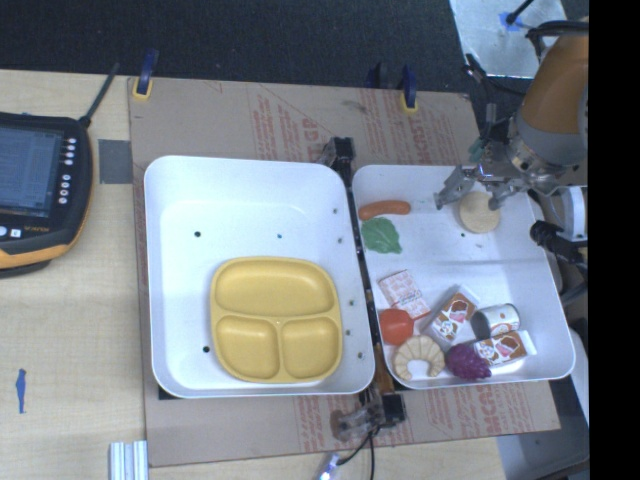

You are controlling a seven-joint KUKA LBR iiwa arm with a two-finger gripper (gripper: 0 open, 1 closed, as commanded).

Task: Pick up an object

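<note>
Camera view: end effector (478, 190) over the far end of the right bin (560, 313), fingers spread open, nothing between them. A round tan disc (480, 215), likely a toy cookie or bread slice, lies just below the fingertips on the bin floor; can't tell if they touch it. To the end effector's left in the same bin: one orange sausage (385, 209), and one green leaf piece (381, 235) just nearer the camera than it. Nothing between the end effector and the disc.

Well toward the near end of the right bin is a crowded cluster: one small printed packet (402, 289), one red tomato-like piece (396, 324), one croissant (419, 358), one purple grape bunch (467, 361), and three small cartons (454, 318), (497, 320), (505, 348), several touching each other.

Left bin (170, 268), far left of the end effector: one yellow three-compartment tray (277, 318).

On the desk (60, 368) beyond the left bin: one teach pendant (40, 188). Two blue clamps (146, 73), (407, 86) at the cardboard's far edge.
</note>
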